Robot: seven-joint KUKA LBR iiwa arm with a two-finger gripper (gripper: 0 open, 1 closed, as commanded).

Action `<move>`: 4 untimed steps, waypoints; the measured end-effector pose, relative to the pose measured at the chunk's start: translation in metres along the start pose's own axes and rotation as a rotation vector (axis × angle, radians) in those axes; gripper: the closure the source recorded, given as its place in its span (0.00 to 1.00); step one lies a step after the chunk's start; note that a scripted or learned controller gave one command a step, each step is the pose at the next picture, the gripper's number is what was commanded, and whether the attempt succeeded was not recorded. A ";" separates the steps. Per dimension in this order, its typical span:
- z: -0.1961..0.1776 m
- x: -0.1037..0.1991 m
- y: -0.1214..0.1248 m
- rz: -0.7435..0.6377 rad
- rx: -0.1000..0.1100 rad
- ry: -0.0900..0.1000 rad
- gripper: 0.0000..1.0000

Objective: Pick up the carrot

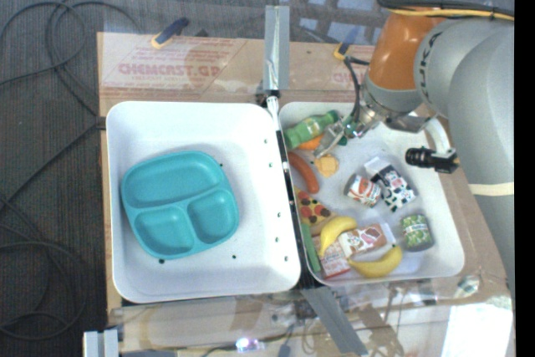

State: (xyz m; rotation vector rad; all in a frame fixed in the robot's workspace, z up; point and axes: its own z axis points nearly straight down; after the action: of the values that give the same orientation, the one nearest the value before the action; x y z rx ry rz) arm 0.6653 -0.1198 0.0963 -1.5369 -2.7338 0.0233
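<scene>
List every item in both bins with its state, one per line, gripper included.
Tray: upright, in left bin, nothing on it.
Carrot: lying flat by right bin's left wall, not gripped.
Green bottle: on its side, next to gripper.
Banana: lying flat, curled around a carton.
Cartons: tipped, side by side.
Gripper: low in right bin's far end.

Two bins side by side on desk (167,54). Left bin (134,263) holds divided tray (179,203). Right bin (443,255): bottle (311,128) at far left corner, carrot (304,172) just below it along left wall, banana (359,251) near front, cartons (378,188) mid-bin, small cup (416,232) at right. My claw (344,132) sits over far end, just right of bottle.
</scene>
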 end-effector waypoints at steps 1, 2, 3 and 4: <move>-0.108 0.034 0.022 -0.050 -0.008 0.002 1.00; -0.108 0.034 0.022 -0.050 -0.009 0.002 0.00; -0.083 0.040 0.002 0.103 -0.009 0.009 0.00; 0.007 0.016 -0.038 -0.074 -0.024 -0.005 0.00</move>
State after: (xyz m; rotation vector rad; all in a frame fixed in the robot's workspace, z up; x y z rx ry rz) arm 0.6243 -0.1258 0.0896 -1.4415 -2.8026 -0.0065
